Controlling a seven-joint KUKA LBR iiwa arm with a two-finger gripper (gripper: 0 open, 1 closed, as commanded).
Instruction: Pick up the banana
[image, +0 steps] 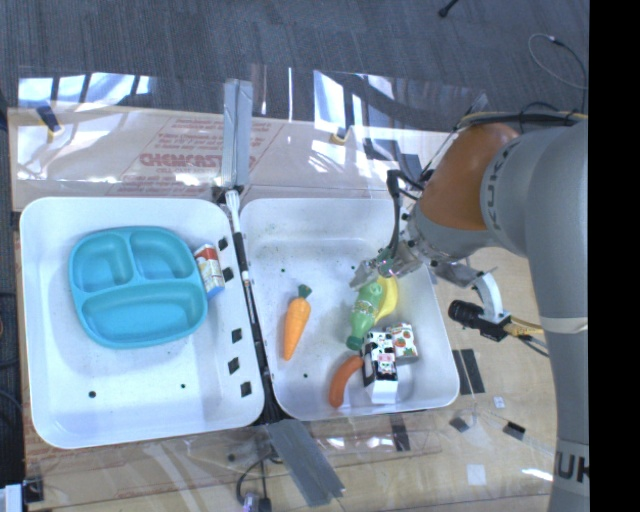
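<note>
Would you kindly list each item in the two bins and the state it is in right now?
banana: lying in the right bin, claw at its upper end
green bottle: on its side, against the banana
carrot: lying flat, apart
sausage: lying flat by the carton
milk carton: tipped over
blue tray: flat in the left bin
small can: beside the tray

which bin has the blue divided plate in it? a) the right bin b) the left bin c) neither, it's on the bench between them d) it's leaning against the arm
b) the blue divided plate lies flat in the left bin, beside a small can, while the banana, carrot and end effector are over in the right bin.
</note>
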